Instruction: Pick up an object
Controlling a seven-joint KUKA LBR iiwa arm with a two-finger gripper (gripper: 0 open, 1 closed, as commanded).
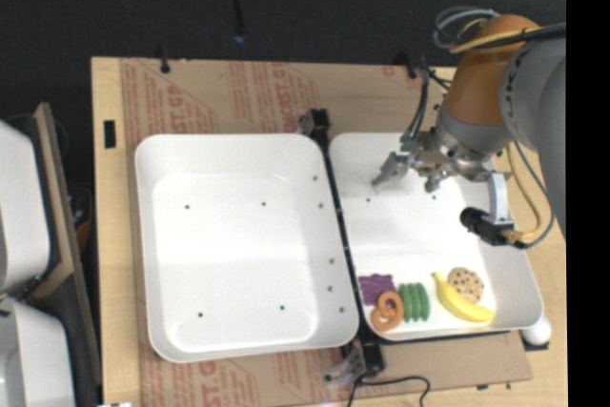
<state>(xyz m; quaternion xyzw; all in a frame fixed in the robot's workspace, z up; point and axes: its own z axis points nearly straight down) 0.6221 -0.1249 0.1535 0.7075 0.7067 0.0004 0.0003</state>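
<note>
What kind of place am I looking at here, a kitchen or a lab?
Most likely a robot lab's grasping test bench: a grey arm with an orange band reaches over two shallow white plastic bins, and small plastic toy foods such as a yellow banana lie in one.

Two shallow white plastic bins sit side by side on a pale wooden bench: the left bin (162,205) and the right bin (381,234). A brown cardboard sheet with red print (219,100) lies beneath them.

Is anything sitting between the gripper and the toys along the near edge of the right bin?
Nothing visible. The gripper sits over the far part of the right bin; bare white floor lies between it and the purple piece, orange ring, green piece, banana and cookie.
</note>
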